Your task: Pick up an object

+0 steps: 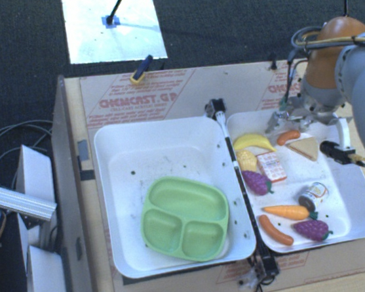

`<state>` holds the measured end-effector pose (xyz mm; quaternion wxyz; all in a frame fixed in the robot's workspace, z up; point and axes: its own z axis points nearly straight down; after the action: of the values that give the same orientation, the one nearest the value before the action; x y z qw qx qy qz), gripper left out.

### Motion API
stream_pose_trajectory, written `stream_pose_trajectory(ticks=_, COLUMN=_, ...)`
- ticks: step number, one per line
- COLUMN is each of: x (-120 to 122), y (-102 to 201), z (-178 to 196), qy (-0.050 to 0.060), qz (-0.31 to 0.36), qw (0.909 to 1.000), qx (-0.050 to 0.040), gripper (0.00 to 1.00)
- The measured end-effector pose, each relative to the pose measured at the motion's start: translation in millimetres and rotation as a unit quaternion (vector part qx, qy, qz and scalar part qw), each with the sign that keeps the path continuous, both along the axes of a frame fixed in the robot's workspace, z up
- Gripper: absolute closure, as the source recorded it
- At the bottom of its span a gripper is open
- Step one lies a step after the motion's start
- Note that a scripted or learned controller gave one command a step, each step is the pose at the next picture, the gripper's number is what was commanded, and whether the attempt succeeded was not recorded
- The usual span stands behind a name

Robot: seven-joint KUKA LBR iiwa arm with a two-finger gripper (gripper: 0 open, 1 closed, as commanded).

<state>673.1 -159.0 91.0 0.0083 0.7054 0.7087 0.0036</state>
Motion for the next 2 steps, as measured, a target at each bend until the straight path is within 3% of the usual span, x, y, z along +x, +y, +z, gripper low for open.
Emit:
stream_pose_trajectory(ticks=1, x=1.5, y=-1.3, z=12.5, qy=-0.003, qz=0.002, qw=1.0, qx=-0.0022, gripper=1.0)
stream_pose_trajectory(ticks=2, x=1.4, y=-1.2, z=12.2, qy=-0.003, qz=0.003, qw=1.0, qx=-0.0022, gripper=0.0)
